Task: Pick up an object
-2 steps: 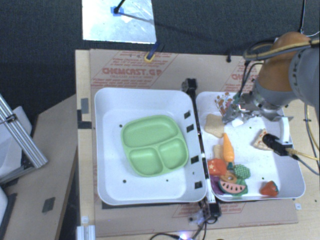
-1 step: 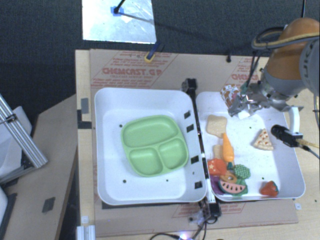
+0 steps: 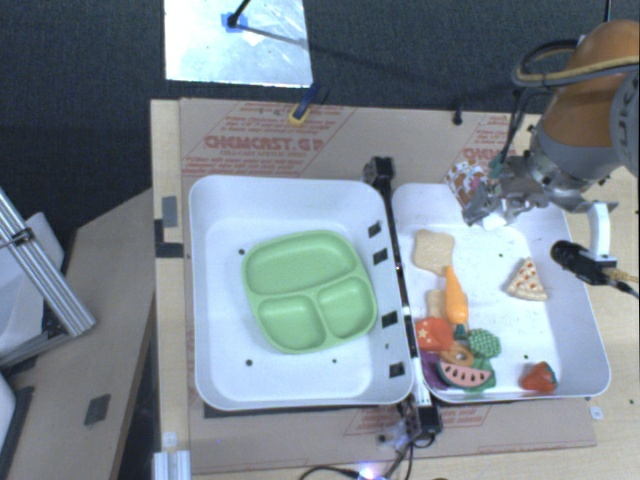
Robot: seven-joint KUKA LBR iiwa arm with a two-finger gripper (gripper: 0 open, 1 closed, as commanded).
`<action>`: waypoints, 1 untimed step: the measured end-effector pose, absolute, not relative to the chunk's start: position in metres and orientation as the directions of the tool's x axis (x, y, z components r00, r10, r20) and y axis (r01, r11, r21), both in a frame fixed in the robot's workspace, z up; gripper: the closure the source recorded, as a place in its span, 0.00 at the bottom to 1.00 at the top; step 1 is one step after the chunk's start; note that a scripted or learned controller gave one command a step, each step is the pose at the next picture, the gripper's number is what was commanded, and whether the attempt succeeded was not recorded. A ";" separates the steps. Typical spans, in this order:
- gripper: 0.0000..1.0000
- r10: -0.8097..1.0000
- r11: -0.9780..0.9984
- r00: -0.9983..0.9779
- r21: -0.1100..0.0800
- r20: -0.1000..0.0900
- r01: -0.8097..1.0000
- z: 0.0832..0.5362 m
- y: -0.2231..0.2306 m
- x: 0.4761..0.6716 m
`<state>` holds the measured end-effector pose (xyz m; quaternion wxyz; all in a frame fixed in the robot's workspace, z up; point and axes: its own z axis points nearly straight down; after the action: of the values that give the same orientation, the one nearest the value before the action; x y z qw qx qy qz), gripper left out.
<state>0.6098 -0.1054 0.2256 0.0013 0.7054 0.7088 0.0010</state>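
Over the far end of the right bin [image 3: 590,313] hangs the gripper [image 3: 487,203], low above bare floor; whether it is spread or closed cannot be told, and nothing shows in its grasp. Nearest lie the bread slice [image 3: 433,251] and pizza slice [image 3: 526,281]; farther off, carrot [image 3: 455,295], watermelon slice [image 3: 467,375] and strawberry [image 3: 538,376]. Picking appears not yet done. A green divided plate [image 3: 305,290] sits in the left bin [image 3: 215,218].

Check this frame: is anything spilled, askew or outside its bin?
Nothing stands out. The green tray lies flat in the left bin, and the toy foods, such as the pizza slice and carrot, sit inside the right bin.
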 end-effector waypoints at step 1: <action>1.00 1.000 0.010 -0.010 0.000 0.002 1.000 0.233 -0.047 0.596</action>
<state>0.5960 -0.0471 0.2329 -0.0008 0.7036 0.7106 0.0009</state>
